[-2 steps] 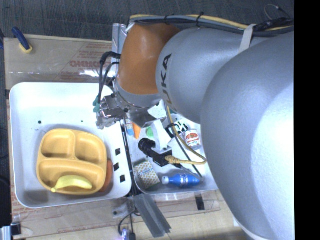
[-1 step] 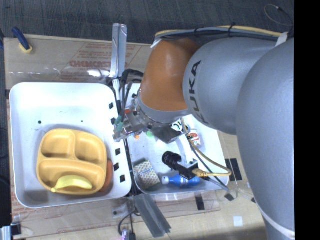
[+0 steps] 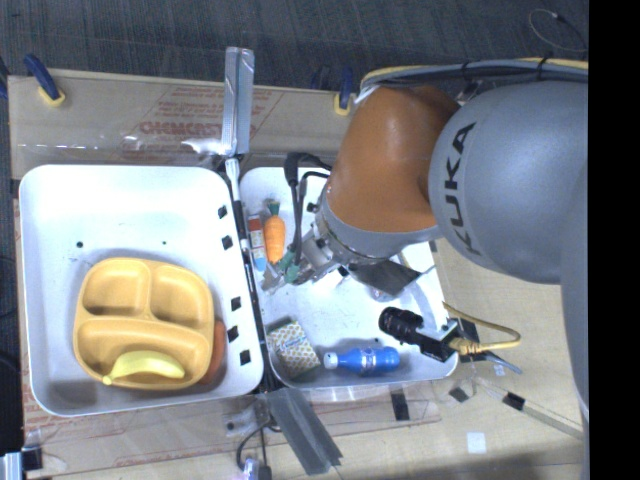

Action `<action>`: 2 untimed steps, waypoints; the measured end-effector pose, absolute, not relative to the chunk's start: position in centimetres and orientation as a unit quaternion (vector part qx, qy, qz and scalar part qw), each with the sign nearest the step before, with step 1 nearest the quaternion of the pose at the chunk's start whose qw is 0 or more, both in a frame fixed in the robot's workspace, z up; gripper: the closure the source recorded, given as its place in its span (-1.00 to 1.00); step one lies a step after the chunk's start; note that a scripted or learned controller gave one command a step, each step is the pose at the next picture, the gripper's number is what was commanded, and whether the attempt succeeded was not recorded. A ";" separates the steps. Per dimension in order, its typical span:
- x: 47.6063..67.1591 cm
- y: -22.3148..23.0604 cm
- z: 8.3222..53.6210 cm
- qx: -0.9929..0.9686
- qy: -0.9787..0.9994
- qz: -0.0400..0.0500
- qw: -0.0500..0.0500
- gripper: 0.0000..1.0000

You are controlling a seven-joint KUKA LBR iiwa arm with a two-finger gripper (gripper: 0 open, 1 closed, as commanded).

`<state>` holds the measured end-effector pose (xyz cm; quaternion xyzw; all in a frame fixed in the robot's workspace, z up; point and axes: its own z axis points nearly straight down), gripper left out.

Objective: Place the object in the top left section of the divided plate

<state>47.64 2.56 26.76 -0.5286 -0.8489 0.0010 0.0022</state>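
A dark floor lies beyond the bench point(image 3: 90, 98), which carries two shallow white bins side by side. The left bin point(image 3: 120, 193) holds the yellow divided plate point(image 3: 145, 318), with a yellow banana-like piece point(image 3: 148, 368) already in its near section; its far-left section point(image 3: 115, 286) looks bare. The right bin point(image 3: 335, 373) holds the loose things: a small carrot point(image 3: 275, 238) against its left wall, a patterned pouch point(image 3: 293, 346) and a blue bottle point(image 3: 365, 360) along the near edge.

The step in hand looks like the pick. The arm point(image 3: 470, 178) leans in from the right, its orange band over the right bin's far end and its wrist bent down. The tool point(image 3: 295, 265) sits low just beside the carrot. Whether it is wide, narrow or holding anything I cannot tell. Next it needs a sure hold on an object, a lift over the bins' shared wall, and a carry left to the far-left section.
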 end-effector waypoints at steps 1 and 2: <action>48.0 3.2 24.1 -0.483 -0.876 0.001 0.002 1.00; 47.6 4.4 24.2 -0.424 -0.906 0.001 0.003 1.00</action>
